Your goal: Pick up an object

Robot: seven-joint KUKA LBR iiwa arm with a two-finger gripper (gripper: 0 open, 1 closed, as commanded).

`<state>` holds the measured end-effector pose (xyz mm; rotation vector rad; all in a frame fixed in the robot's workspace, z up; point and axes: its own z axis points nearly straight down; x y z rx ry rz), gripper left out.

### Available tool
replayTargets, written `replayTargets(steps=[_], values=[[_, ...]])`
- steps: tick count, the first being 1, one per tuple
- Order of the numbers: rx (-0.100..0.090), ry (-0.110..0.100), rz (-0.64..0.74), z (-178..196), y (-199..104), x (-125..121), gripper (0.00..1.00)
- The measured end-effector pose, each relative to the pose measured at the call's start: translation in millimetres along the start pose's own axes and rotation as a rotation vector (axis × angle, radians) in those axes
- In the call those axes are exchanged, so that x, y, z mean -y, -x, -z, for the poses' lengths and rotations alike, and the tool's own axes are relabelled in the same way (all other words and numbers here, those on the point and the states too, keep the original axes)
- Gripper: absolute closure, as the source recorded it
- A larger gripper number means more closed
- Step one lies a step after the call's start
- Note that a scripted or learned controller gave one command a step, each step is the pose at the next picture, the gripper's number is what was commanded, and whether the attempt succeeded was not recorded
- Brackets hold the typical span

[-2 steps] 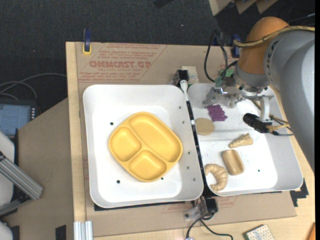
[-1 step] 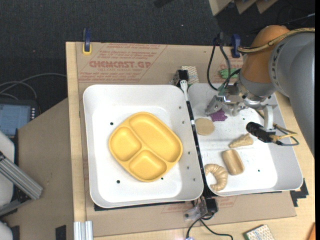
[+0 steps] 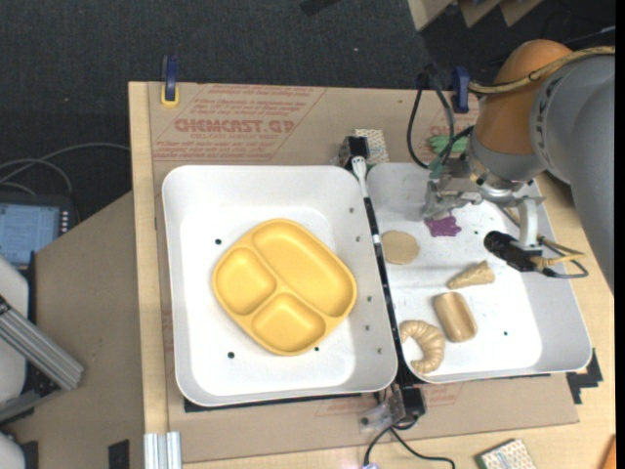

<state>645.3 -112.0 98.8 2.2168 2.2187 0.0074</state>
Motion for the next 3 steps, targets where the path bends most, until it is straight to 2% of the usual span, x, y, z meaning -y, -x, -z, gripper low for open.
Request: replayTargets(steps=[1, 2, 3], values=[[0.0, -0.001, 0.0, -1, 0, 0, 0.0], [-0.001, -0.016, -0.006, -15, 25, 79, 0.0], [0.002, 0.001, 0.002, -13, 22, -4, 0.0]])
